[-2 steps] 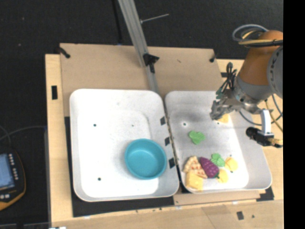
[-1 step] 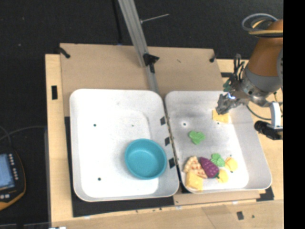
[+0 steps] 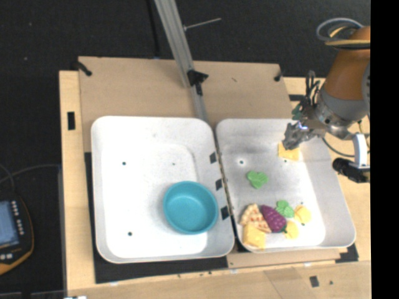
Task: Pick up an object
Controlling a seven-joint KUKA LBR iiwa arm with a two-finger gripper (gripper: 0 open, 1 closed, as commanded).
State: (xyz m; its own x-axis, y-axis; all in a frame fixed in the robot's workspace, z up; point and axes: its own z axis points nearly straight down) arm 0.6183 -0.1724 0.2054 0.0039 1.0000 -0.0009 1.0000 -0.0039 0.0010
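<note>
Right now the end effector (image 3: 294, 134) sits low over the far right part of the right bin (image 3: 330, 220), directly at a small yellow piece (image 3: 289, 152) that lies near the bin's back wall. Its tip is against that piece's upper edge, but whether it is spread or closed cannot be told from this slanted view, so a hold cannot be claimed. This yellow piece looks like the chosen target because it lies alone, well apart from the others, leaving room around it. A green toy (image 3: 256, 179) rests by itself mid-bin. At the near edge a cluster crowds together: a purple grape bunch (image 3: 272, 217), yellow items (image 3: 254, 235) and another green piece (image 3: 284, 207), touching one another, which makes them harder picks. Across the divider, a blue bowl (image 3: 189, 207) stands upright in the left bin (image 3: 124, 142)
</note>
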